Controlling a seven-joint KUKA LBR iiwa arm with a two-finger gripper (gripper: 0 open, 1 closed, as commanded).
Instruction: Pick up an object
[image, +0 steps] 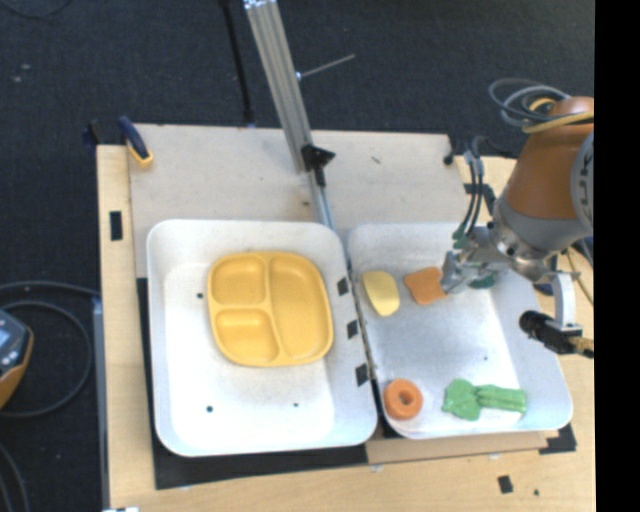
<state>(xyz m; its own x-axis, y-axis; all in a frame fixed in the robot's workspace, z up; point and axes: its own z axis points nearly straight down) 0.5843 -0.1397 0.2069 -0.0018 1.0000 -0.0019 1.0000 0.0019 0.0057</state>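
The arm (545, 190) comes in from the right and reaches over the right bin (470, 345). Its gripper (452, 280) is low in the upper part of this bin, right at the right edge of the orange block (425, 286). It seems to touch the block, but the view is too coarse here to be sure, and I cannot tell if the tool is apart, together or clamped on something. The block lies flat on the bin floor, near the upper wall. Just left of it, with a small gap, is a pale yellow piece (381, 293), oval in shape, close to the left wall of the same bin. In the lower part of the right bin there is an orange ring (403, 398) near the lower left corner, and to its right a green toy (482, 399) lies on its side, near the lower rim. These two are well apart from the gripper. The left bin (180, 400) holds a yellow tray (270, 306) with three compartments; it sits a little tilted in the upper middle of the bin. A metal pole (285, 90) stands behind the bins, between them, and a blue clamp (135, 140) is at the far left corner of the bench (220, 170).
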